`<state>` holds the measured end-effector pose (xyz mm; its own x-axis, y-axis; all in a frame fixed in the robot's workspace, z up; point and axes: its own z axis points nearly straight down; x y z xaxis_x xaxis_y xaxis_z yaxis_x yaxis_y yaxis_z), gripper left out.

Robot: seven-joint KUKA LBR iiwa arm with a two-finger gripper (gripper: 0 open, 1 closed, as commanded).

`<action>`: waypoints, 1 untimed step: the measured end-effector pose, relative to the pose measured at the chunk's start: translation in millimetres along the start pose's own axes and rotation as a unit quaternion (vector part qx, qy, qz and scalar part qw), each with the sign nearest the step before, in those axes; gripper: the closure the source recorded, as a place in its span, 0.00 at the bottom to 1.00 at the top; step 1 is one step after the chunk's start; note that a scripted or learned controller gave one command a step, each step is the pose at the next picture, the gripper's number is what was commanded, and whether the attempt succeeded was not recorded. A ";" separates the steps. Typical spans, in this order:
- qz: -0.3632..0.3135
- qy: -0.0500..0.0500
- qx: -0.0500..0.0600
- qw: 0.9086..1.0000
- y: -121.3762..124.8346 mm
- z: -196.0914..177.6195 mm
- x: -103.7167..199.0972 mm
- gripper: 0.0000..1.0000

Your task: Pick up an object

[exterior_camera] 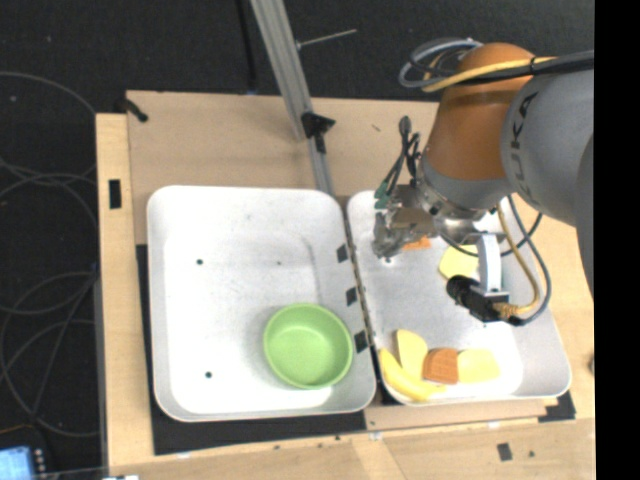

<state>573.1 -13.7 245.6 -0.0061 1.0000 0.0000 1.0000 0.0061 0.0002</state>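
Note:
My gripper (388, 245) hangs over the far left part of the right bin (540, 363), close to the divider between the bins. A small orange thing (421, 242) shows just right of the fingers, partly hidden by the wrist. At the front of the right bin lie a yellow banana-like piece (398, 376), an orange-brown block (440, 366) and a pale yellow piece (478, 366). Another yellow object (460, 264) sits under the arm, mostly hidden. A green bowl (307, 344) rests in the left bin.
The left bin (200, 238) holds the green bowl at its front right. A grey metal pole (285, 63) slants up from behind the bins. The bulky arm body (480, 138) covers the back of the right bin. Wooden bench (200, 138) surrounds both bins.

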 end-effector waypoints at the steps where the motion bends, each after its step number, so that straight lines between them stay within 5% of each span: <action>1: 0.000 0.001 0.000 1.000 -12.6 -1.3 46.5 1.00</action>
<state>560.2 32.8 246.9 -0.0067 1.0000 0.0018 1.0000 0.0067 0.0006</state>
